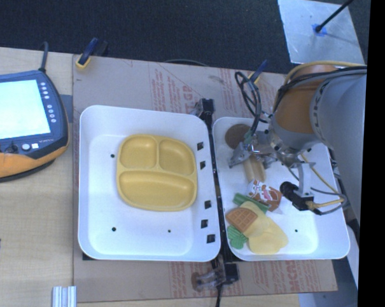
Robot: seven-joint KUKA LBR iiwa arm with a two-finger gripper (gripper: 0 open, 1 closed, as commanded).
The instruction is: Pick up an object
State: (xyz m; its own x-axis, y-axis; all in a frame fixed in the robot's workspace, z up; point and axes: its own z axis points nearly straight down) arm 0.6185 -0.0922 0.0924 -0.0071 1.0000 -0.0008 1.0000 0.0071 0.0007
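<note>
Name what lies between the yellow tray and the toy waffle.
In the camera view, the two bins' touching rims with black clips lie between the yellow tray and the waffle.

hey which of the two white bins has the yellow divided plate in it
The left bin. The yellow divided plate lies alone in it, while the right bin, under the arm, holds a pile of small toy foods.

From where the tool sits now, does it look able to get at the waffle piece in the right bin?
Probably yes. The tool hovers in the right bin, and the waffle piece lies uncovered toward the near edge. A green piece and a yellow piece crowd it, so a clean grip looks uncertain.
</note>
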